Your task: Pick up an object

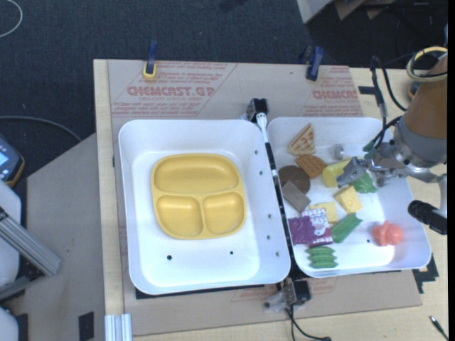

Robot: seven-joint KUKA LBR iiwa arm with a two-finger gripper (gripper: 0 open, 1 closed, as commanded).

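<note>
Nearest, green beans (321, 256) and a purple packet (308, 229) crowd the right bin (398, 258). Farther back, the tool (353, 174) hangs low beside yellow pieces (335, 173); its spread I cannot tell. Closing here could nudge neighbours and grab nothing.

Single fixed camera above the bench, looking down at a slant, far enough back to frame both bins. Left bin (135, 190) sits centre frame, right bin (405, 254) toward the right edge. Dark floor fills the top of frame. Arm (426, 112) enters at right.
</note>
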